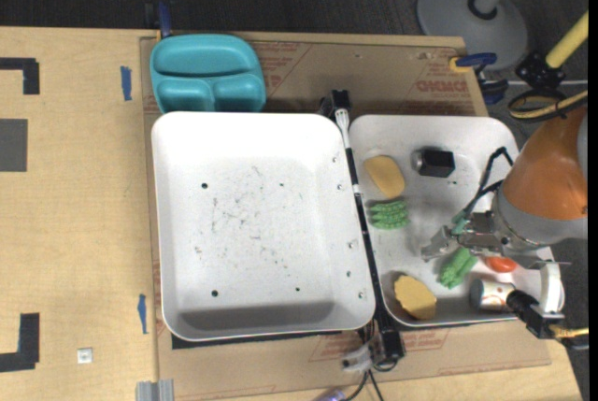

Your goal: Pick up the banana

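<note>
Orange-banded arm hung over the right bin, hiding that bin's right side. Its tool sat low among green pieces; its grip state could not be told. No clear banana could be made out; two yellowish lumps lay nearby.

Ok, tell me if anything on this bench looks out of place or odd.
Nothing looks spilled or broken. One oddity: every loose item, such as the yellow rounded piece, black block and green ridged toy, crowds the right white bin, where the gripper works. A teal divided tray sits outside the bins, behind the left one.
</note>
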`<state>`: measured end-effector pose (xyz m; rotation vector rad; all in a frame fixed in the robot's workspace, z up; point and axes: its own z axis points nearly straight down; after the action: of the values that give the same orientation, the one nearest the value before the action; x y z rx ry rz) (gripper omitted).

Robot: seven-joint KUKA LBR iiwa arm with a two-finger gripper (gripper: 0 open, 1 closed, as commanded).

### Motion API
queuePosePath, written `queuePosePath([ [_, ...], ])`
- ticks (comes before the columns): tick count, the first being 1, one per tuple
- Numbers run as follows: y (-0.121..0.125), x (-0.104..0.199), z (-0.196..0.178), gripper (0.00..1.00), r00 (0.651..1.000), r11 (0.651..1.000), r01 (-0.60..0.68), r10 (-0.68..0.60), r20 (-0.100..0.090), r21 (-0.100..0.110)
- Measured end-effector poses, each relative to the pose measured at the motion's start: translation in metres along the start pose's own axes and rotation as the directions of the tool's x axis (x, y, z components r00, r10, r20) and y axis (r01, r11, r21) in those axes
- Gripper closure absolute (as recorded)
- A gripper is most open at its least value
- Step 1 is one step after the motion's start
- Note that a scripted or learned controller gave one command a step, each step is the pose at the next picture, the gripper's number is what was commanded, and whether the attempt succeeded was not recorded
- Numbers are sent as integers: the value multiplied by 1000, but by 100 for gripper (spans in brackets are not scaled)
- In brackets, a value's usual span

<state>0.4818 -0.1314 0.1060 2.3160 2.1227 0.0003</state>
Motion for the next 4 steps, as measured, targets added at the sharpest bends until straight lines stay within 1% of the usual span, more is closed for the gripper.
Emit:
queuePosePath([
  [1, 114, 59, -79, 0, 966, 966, -258, 258, 0, -1],
  [2, 59, 95, -78, 0, 998, 998, -67, 67, -1, 4],
  [3, -13, 135, -78, 0, 1000, 1000, -23, 23, -1, 3],
  [4, -19, 188, -78, 0, 939, 939, 344, -344, -1, 3],
])
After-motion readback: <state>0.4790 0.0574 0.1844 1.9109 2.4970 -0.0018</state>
